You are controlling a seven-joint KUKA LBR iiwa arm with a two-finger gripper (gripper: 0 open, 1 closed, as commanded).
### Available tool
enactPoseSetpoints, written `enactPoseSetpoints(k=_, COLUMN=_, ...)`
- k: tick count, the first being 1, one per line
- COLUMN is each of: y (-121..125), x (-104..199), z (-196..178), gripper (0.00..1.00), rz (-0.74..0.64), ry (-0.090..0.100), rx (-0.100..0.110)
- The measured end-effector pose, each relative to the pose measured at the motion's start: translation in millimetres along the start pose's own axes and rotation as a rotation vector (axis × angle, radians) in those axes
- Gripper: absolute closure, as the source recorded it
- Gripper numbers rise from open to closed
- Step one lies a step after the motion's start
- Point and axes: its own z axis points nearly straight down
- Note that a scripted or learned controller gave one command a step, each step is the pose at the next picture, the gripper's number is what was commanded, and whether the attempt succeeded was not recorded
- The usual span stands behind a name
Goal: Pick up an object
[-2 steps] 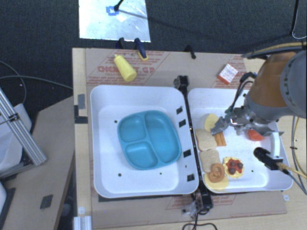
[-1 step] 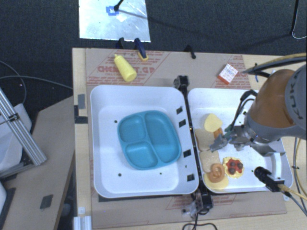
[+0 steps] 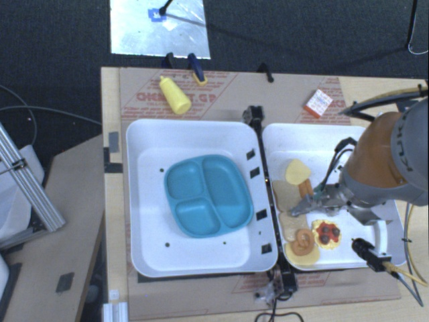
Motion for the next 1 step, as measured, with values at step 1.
enactPoseSetpoints(k=1, y=92.1, x=25.4, z=-2.7, gripper=0.0, rz=-0.011, ry=-0.004, rx=-0.011)
